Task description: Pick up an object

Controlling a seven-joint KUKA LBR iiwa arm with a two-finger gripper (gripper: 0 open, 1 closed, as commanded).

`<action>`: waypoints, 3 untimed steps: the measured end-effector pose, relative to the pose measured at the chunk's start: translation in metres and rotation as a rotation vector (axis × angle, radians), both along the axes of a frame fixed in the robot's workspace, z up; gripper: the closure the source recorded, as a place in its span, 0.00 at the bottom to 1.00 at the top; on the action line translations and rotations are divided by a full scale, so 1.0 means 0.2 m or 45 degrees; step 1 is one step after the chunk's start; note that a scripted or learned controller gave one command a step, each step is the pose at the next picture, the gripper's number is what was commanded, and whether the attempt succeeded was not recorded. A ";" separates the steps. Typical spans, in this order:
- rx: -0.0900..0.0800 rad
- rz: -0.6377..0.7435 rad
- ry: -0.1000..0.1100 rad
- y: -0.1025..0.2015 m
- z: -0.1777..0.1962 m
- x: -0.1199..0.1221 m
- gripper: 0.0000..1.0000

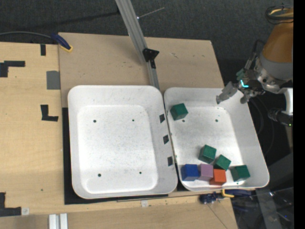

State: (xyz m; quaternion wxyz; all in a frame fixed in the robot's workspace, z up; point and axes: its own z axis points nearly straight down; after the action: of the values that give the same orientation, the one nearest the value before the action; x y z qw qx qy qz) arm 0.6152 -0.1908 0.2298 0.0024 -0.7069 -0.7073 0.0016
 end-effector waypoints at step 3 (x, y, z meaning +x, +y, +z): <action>-0.001 0.001 0.002 0.03 -0.60 0.01 0.00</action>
State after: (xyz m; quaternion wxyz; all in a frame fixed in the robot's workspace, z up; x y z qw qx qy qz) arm 0.6181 -0.1843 0.1090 0.0027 -0.7066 -0.7076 0.0024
